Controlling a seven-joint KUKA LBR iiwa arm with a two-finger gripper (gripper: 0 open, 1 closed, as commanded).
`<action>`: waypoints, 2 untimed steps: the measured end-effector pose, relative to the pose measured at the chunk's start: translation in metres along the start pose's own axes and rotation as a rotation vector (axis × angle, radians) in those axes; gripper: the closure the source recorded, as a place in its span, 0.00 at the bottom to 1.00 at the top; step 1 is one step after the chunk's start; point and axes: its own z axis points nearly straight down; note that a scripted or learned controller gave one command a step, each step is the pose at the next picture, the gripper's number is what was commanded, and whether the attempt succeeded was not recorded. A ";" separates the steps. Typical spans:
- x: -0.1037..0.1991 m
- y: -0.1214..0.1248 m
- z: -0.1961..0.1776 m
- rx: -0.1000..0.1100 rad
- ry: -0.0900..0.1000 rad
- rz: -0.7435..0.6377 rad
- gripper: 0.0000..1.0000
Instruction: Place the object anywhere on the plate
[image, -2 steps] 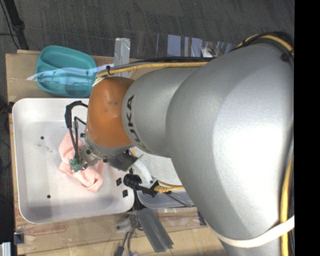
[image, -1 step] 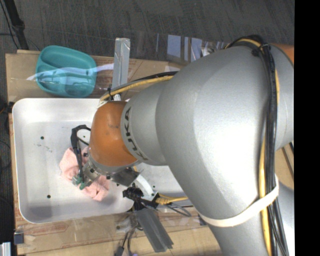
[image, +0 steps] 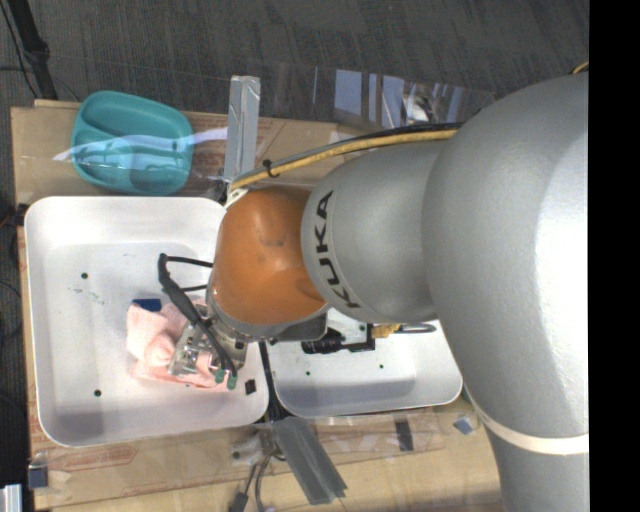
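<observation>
Pincer sits low over the pink cloth in the left bin, presumably going for a grab; can't tell its state.

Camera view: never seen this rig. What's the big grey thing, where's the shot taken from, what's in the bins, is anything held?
The big grey shape is a KUKA robot arm with an orange band above its wrist. One fixed camera looks down at a slant from above the bench, and the arm reaches in from the picture's right. Two shallow white bins sit side by side: the left bin and the right bin, mostly covered by the arm. The gripper is down in the left bin, over a pink cloth-like object; whether it grips it cannot be made out. A small blue item peeks out beside the pink one. A teal container sits on the bench behind the bins.
</observation>
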 end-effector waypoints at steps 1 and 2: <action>-0.057 -0.016 -0.039 0.000 0.000 -0.146 1.00; -0.152 -0.012 -0.038 0.001 0.001 -0.124 1.00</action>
